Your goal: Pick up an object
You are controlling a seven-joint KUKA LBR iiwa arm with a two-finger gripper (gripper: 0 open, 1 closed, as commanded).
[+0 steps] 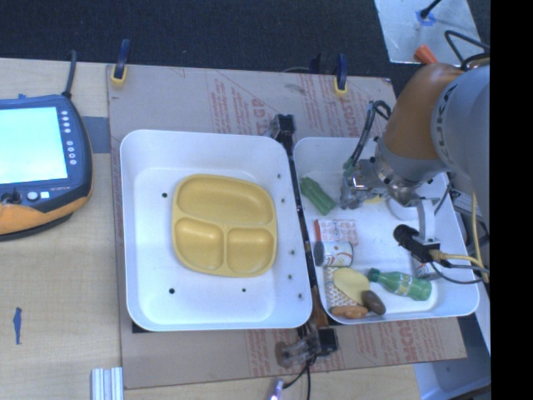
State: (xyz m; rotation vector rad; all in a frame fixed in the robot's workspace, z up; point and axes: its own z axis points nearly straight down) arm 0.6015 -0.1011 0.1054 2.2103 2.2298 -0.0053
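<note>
My gripper (356,183) hangs over the upper middle of the right bin (454,307), just right of a green oblong piece (317,194) that lies near the bin's left wall. Below it lie a red and white packet (336,229) and a small can (333,255). Toward the front of the bin sit a pale yellow item (351,285), a brown item (372,304) and a green bottle (402,284) on its side. Nothing shows in the gripper's grasp.
The left bin (141,223) holds a yellow divided plate (224,223). A teach pendant (37,161) rests on the bench at far left. The grey arm with its orange band (420,115) covers the right bin's upper right part.
</note>
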